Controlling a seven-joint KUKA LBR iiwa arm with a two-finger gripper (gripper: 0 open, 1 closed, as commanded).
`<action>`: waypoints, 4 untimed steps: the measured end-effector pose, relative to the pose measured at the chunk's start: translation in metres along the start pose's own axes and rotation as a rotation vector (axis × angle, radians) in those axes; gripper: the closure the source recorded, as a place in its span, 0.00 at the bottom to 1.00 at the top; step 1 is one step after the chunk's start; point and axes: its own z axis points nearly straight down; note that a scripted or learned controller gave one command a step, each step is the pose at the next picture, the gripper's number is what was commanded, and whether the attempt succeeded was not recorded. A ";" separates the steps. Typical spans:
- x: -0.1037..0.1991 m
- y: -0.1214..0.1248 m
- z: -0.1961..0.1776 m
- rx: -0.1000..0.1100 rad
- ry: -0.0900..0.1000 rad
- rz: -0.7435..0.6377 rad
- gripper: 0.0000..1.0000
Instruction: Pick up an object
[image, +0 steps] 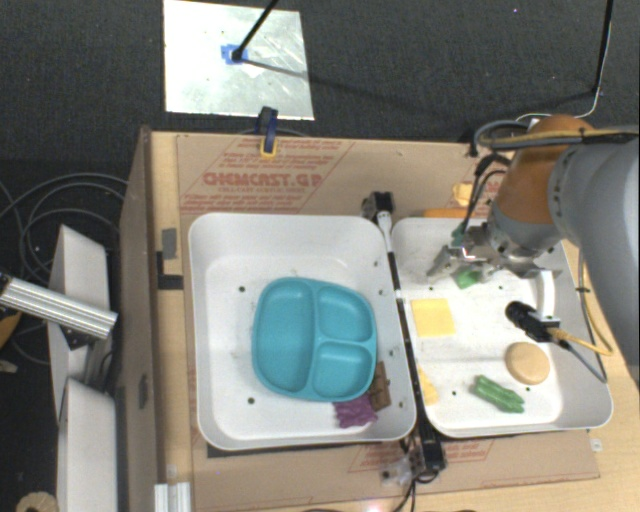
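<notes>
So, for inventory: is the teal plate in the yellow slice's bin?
No, the yellow slice lies in the neighbouring bin.

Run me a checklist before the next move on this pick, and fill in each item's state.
1. Gripper is over the right bin: ok.
2. A target is within reach: ok, the green piece lies right at the gripper.
3. Grasp on the green piece: cannot tell.
4. Yellow slice is apart from the green piece: ok, bare bin floor shows between them.
5. Tan roll and green pod are out of the gripper's way: ok, both lie toward the bin's near side.
</notes>
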 end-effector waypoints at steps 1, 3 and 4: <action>0.001 0.000 0.000 0.000 0.000 -0.001 0.00; -0.075 -0.044 -0.160 -0.013 -0.008 0.005 1.00; 0.021 -0.051 -0.103 0.007 0.007 -0.011 1.00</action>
